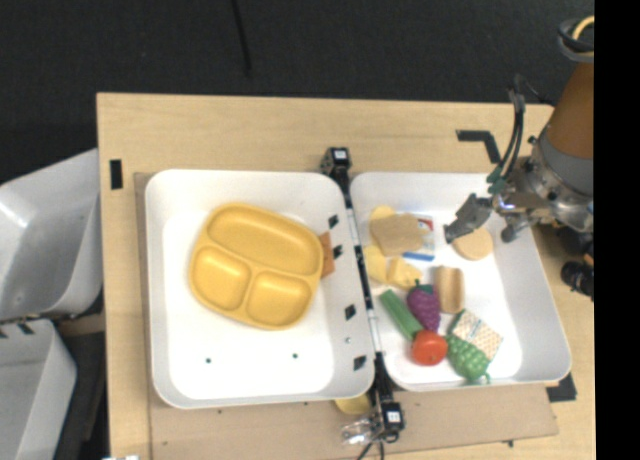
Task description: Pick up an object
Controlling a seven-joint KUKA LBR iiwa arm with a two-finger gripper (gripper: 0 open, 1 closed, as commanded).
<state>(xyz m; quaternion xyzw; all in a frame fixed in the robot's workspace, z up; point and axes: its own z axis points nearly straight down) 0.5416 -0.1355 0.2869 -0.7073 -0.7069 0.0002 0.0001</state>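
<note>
Reaching in from the right, the two-finger gripper (484, 218) is hovering over the right white bin (535, 298), its dark fingers spread apart and holding nothing. A tan round cookie-like piece (473, 245) is lying just below them. A yellow divided plastic plate (256, 266) is sitting in the left white bin (170, 348).

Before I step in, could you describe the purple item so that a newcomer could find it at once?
Look in the right white bin, in the cluster of toy food near its lower middle. The purple grape bunch lies between a green vegetable on its left and a tan roll on its right, just above a red tomato. It is the one purple piece there.
</note>
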